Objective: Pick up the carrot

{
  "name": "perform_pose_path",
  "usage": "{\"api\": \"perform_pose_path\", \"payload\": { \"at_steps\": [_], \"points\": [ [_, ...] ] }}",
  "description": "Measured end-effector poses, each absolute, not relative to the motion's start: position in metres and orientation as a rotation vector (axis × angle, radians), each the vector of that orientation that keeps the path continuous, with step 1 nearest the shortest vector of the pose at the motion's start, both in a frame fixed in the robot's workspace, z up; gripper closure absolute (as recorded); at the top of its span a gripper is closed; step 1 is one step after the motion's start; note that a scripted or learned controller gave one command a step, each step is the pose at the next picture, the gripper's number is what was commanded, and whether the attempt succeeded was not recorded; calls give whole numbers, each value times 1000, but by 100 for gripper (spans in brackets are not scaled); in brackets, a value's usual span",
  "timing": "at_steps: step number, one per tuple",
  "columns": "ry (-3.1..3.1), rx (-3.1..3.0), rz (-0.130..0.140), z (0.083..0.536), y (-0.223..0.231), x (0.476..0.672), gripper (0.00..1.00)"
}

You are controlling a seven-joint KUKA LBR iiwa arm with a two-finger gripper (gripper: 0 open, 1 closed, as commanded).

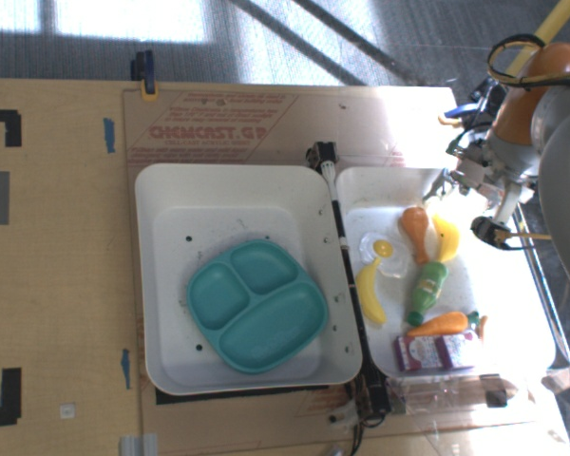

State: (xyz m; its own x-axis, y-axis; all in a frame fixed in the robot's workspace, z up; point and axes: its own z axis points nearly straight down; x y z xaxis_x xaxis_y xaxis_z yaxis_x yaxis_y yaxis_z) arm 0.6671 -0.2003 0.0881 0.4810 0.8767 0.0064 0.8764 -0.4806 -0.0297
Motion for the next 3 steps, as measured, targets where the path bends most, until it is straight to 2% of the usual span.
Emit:
{"api": "perform_pose_path", "payload": {
  "at_steps": [1, 2, 3],
  "points": [
    [-1936, -2475, -1, 88, -189, 614, 0],
    [-2020, -2410, -9, 90, -146, 502, 0],
    [-1975, -2457, -13, 224, -152, 591, 0]
  ]
}}
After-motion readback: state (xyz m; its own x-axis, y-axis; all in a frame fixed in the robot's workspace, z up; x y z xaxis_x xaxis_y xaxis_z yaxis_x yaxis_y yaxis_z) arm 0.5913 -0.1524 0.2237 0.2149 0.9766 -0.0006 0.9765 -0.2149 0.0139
